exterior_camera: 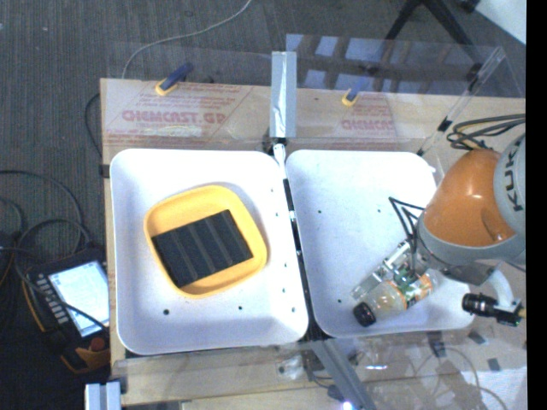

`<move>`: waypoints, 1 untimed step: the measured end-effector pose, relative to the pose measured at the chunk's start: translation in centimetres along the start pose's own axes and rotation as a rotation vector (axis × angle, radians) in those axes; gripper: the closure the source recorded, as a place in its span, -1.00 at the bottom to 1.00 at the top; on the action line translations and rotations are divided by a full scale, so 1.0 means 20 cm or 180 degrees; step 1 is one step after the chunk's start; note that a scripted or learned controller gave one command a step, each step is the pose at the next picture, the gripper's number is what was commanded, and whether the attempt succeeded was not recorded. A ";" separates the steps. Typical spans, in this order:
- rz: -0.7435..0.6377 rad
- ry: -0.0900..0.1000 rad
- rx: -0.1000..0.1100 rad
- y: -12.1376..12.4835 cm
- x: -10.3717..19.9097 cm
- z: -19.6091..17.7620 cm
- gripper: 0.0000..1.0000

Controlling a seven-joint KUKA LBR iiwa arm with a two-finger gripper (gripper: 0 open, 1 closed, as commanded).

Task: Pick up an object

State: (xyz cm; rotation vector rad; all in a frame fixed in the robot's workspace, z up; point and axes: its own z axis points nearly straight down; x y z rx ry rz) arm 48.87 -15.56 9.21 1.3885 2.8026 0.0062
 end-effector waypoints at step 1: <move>0.0008 0.0026 0.0027 0.28 -0.27 -0.34 -1.00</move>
